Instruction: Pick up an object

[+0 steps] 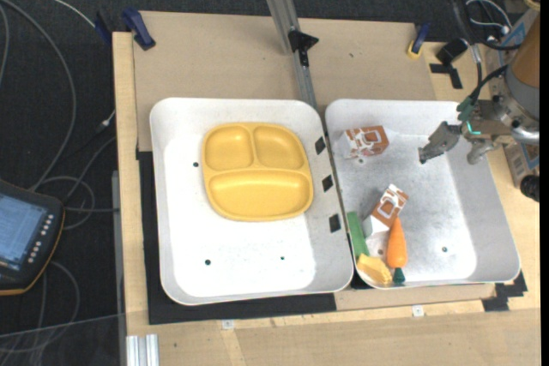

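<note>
Even overhead light, soft shadows, mild glare on white bins (171,184)

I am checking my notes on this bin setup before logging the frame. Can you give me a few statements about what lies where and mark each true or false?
1. The yellow divided plate lies in the left bin. True.
2. The orange carrot lies in the left bin. False: it lies in the right bin, near its front edge.
3. The end effector holds the carrot. False: it is above the right bin's far right part, apart from the carrot, with nothing between its fingers.
4. A green piece lies beside the carrot, near the wall between the bins. True.
5. Two brown-and-white boxes lie in the right bin. True.
</note>
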### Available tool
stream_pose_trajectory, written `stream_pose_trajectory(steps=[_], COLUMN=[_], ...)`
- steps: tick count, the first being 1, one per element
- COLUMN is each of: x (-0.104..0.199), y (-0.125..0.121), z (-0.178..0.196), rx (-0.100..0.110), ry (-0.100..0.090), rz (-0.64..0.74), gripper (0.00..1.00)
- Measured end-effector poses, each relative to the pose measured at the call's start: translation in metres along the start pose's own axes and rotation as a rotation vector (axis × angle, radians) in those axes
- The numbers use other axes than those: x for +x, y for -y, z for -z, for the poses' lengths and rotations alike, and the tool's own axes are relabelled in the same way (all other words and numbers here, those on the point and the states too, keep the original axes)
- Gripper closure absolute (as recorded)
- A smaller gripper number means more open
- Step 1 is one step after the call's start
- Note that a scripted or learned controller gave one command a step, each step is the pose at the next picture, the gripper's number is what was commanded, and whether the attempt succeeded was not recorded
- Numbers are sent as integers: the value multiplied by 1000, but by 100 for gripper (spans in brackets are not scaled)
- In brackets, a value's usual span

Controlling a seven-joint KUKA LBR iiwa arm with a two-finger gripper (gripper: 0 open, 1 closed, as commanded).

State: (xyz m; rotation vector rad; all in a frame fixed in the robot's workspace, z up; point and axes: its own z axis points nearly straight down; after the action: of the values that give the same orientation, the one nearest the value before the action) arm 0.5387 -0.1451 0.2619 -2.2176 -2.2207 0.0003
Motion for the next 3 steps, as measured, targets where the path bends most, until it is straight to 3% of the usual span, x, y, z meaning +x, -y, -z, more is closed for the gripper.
stream_pose_trajectory(steps=[1, 3], x=[0, 5], y=[0, 4], z=[0, -97], rx=[-1, 5], ry=[0, -1], rz=[0, -2], gripper=[0, 0])
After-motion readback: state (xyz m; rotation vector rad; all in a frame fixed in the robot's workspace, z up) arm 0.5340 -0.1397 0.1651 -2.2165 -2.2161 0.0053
